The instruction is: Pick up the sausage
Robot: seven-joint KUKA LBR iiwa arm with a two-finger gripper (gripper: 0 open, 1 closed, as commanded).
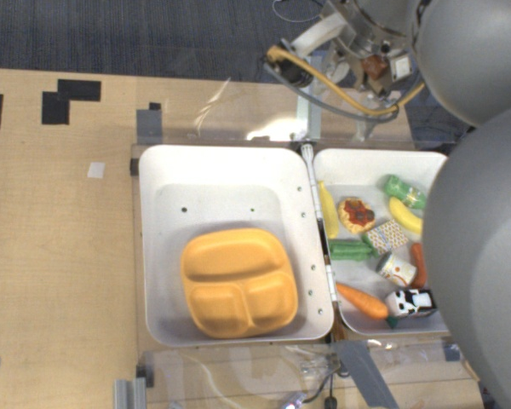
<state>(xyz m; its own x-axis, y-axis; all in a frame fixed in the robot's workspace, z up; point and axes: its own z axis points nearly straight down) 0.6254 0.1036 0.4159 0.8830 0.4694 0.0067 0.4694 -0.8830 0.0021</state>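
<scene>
The sausage [420, 264] is a short red-brown piece lying along the right side of the right bin [358, 162], partly hidden under the grey arm. My gripper [375, 68] hangs high above the far edge of the bench, behind the right bin and well away from the sausage. Cables and the wrist housing crowd around it.
The left bin [166, 228] holds an orange-yellow divided tray [238, 281]. The right bin also holds a carrot [363, 301], a green pod [351, 250], a pizza slice [358, 214], a yellow corn piece [327, 210], a banana [404, 216], a small can [398, 270] and a black-and-white toy [413, 302].
</scene>
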